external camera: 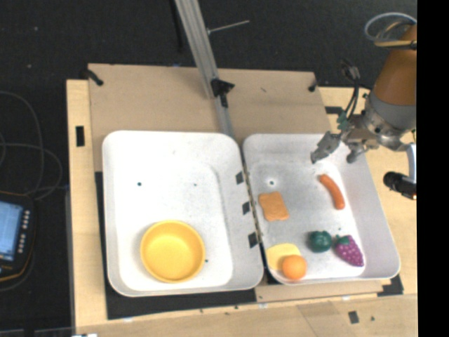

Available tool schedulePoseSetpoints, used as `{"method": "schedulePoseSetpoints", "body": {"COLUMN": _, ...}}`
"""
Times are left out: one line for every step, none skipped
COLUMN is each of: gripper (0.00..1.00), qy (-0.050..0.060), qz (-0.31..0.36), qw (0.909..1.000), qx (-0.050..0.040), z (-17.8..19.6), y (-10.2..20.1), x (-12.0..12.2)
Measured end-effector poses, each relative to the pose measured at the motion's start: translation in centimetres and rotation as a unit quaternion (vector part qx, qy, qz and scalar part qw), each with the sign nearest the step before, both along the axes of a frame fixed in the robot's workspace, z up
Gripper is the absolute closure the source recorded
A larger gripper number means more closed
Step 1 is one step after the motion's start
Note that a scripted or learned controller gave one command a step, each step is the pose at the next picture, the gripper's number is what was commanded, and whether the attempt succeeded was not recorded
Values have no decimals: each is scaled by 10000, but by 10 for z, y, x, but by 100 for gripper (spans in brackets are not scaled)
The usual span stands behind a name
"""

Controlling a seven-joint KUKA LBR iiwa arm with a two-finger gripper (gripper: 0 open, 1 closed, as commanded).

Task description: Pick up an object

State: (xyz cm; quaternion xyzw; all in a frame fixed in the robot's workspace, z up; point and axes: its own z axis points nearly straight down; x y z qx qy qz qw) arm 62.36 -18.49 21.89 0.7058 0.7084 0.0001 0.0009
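On tan bench [280, 314], two white bins [175, 167]

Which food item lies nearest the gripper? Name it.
The carrot. It lies just below the gripper in the right bin; the toast, broccoli, grapes and orange lie farther away.

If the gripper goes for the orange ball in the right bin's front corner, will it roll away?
Probably somewhat. The orange ball looks round and smooth, so a nudge could roll it. It touches the yellow piece and sits near the bin wall, which may check it.
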Motion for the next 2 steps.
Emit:
{"method": "schedulePoseSetpoints", "body": {"gripper": 0, "qy": 2, "qz": 3, "qw": 10000, "qx": -6, "z": 0, "y": 0, "x": 0}}
{"method": "schedulePoseSetpoints", "body": {"gripper": 0, "qy": 20, "qz": 1, "qw": 10000, "qx": -6, "z": -42, "y": 2, "x": 0}}
